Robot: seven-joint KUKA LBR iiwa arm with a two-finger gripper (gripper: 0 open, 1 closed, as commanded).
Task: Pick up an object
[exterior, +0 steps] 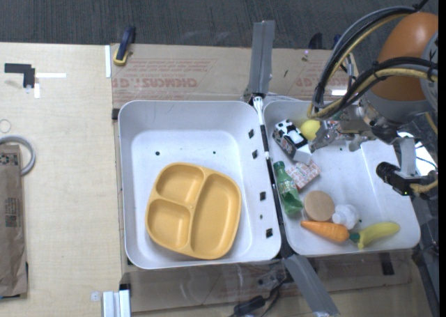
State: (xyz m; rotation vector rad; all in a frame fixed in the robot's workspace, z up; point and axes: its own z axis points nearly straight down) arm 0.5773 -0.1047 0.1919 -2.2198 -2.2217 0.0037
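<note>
A tan bench (56, 169) is seen from above, with cardboard (181, 72) under two white bins and dark floor beyond. The task names no particular object; candidates lie in the right bin (390, 239), and none is seen lifted. Nearest the gripper (333, 133) are a yellow ball (310, 128) and a black-and-white toy (287, 134), both at the bin's upper left, just beside the tool. Whether either is touched cannot be told, and nothing is seen held. The state of the gripper cannot be told, since hoses and the wrist body cover it.

Progress is judged early: the arm (408, 51) is positioned over the right bin, but no grasp is shown, so closing and lifting are left to do.

Further out in the right bin are noted a green bottle (287, 187) along the left wall, a patterned packet (304, 173) beside it, a tan disc (319, 205), a carrot (325, 230), a small white item (345, 214) and a banana (378, 233) near the front edge. The left bin (139, 127) contains a yellow divided plate (194, 209), lying flat towards the front.
</note>
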